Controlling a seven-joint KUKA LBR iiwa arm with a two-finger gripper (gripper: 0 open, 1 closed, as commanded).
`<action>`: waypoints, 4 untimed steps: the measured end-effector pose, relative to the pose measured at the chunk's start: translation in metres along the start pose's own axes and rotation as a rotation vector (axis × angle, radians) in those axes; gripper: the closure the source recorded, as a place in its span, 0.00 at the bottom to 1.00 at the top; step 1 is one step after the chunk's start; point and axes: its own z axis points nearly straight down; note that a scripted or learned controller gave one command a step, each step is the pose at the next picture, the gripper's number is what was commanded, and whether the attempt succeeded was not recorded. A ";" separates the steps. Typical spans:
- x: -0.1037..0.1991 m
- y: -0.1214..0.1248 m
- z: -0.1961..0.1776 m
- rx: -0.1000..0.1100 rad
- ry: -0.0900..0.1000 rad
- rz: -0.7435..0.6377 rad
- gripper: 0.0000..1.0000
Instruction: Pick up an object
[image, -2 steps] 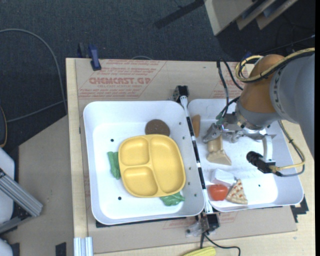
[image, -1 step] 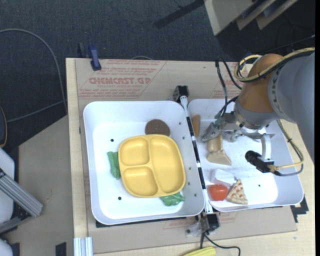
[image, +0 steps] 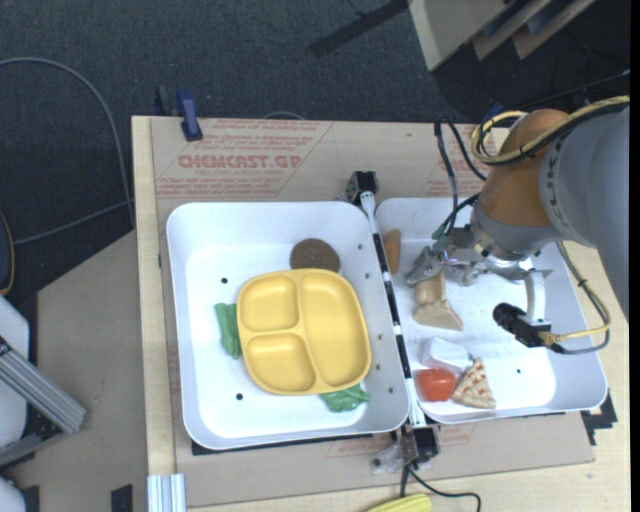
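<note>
Since nothing sits visibly in the gripper (image: 447, 262), no pick looks done; whether it is spread or closed I cannot tell. Just below it lies a pale tan wedge-shaped food piece (image: 431, 291), ungrasped.

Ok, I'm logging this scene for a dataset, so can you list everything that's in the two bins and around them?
White plastic bins: two, side by side on the bench.
Yellow three-compartment plastic tray: one, left bin, middle.
Brown round toy patty: one, left bin, behind the tray.
Green toy leaves: two, left bin, at the tray's left and front edges.
Orange toy carrot-like stick: one, right bin, back left.
Beige toy wedge pieces: two, right bin, centre left.
Red toy tomato: one, right bin, front.
Toy pizza slice: one, beside the tomato.
Grey-and-orange arm's gripper: one, low over the right bin.
</note>
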 end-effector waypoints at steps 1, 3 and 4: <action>0.005 0.007 0.000 -0.004 -0.002 -0.001 0.00; 0.008 -0.005 0.000 0.000 0.000 0.000 0.00; 0.007 -0.015 0.000 0.000 -0.001 0.000 0.00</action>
